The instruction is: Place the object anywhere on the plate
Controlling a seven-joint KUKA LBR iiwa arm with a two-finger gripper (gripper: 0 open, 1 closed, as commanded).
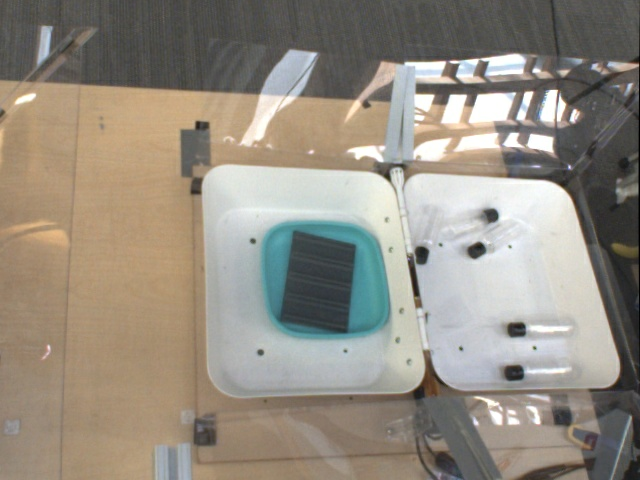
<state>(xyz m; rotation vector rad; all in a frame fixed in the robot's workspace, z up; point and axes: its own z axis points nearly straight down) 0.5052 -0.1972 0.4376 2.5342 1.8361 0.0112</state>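
Because the dark grey, ribbed rectangular pad (319,283) lies flat in the middle of the teal, rounded-square plate (274,268), with its whole outline inside the plate's rim, the task looks to me already met: nothing about the pad hangs over an edge or leans. The plate itself sits near the centre of the left shallow white bin (230,348), which keeps it well apart from the bin's walls and leaves room all round for an approach from above. In the right shallow white bin (560,218) lie several clear plastic tubes with black caps (540,329), scattered on their sides, two pairs near the top left and bottom right; they rest loose, as things tipped in rather than arranged. Both bins stand side by side, touching along a middle seam, on the pale wooden desk (100,268). As for the hand, I cannot tell its state from this view.
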